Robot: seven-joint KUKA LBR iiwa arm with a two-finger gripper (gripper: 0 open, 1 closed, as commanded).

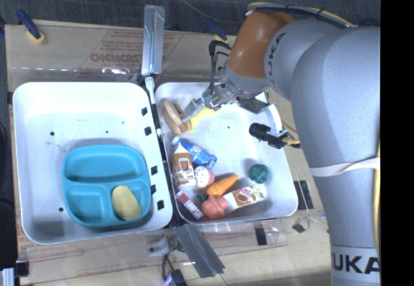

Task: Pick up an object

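My gripper [206, 101] hangs over the back left part of the right bin [279, 175], pointing down and to the left. Just under its tip lies a small yellow piece [202, 115], and a tan oblong object [172, 115] rests to the left by the bin's wall. I cannot tell whether the yellow piece is touched or held. Toward the front of this bin lie a blue packet [197, 152], a brown and white box [183, 171], a white egg [204, 176], an orange carrot [222, 184], a red fruit [214, 207] and a dark green ball [259, 173].
The left bin [39, 110] holds a blue divided tray [97, 175] with a yellow lump [127, 202] in its front right compartment. A printed packet [246, 197] lies at the right bin's front. The big grey arm [330, 97] covers that bin's right side.
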